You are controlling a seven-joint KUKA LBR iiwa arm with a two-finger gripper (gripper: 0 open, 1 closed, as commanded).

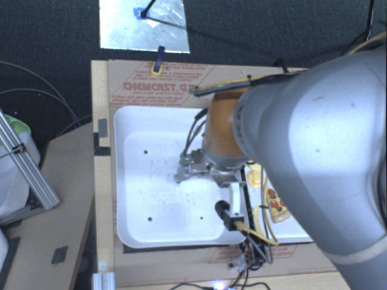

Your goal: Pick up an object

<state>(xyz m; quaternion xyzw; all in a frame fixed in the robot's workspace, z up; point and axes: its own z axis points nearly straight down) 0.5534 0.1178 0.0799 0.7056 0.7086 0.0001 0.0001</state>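
The grey KUKA arm (320, 162) reaches in from the right and fills much of that side, its big rounded link lying across the right bin (290, 237) and hiding most of it. Past the orange band (221, 128) the wrist points down over the left bin (130, 180), and the gripper (184, 171) hangs low above the middle of that bin's floor, toward its right side; from this angle I cannot tell how the jaws stand, and nothing can be seen between them. The floor of the left bin shows bare white with a few dark specks and small holes. The one object in sight, a yellow piece with red spots (272, 201), lies in the right bin just beside the divider, half covered by the arm and by the black and yellow cables (242, 222) that run down along the wrist. On the far side, beyond the cardboard sheet (163, 83) under the bins, a shiny metal plate (145, 17) lies on the dark floor. Aluminium bars (27, 168) lean at the left edge.
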